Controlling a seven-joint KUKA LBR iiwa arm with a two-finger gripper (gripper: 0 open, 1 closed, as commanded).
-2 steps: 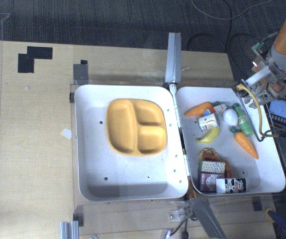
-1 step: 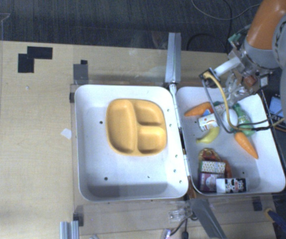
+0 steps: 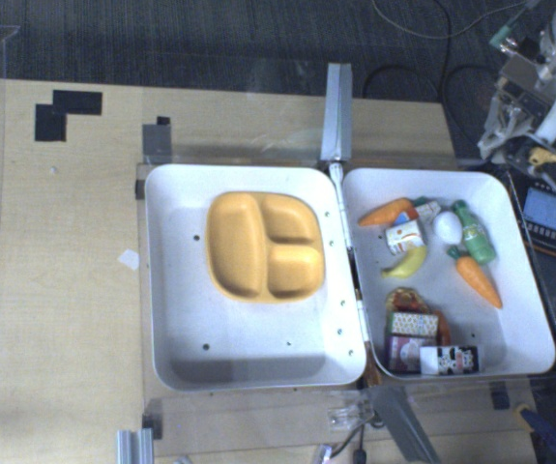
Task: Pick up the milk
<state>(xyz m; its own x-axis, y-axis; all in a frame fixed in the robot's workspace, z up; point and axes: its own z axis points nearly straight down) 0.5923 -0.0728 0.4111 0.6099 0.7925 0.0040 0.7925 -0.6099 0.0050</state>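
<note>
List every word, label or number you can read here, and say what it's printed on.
None can be read.
Milk carton, black and white: print blurred.
Red-and-white box: label too small.
Small carton by the banana: markings blurred.
Gripper: no legible marking.

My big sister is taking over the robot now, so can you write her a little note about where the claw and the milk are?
Claw: up at the top right, outside the bins, holding nothing; open or shut is hard to tell.
Milk: lying on its side at the right bin's near edge, beside a box. Carrots, a banana, an egg and a green bottle lie farther back in that bin.
Left bin: a yellow tray.
Done: nothing yet.
Left: reach down to the milk, grip it, lift it.
</note>
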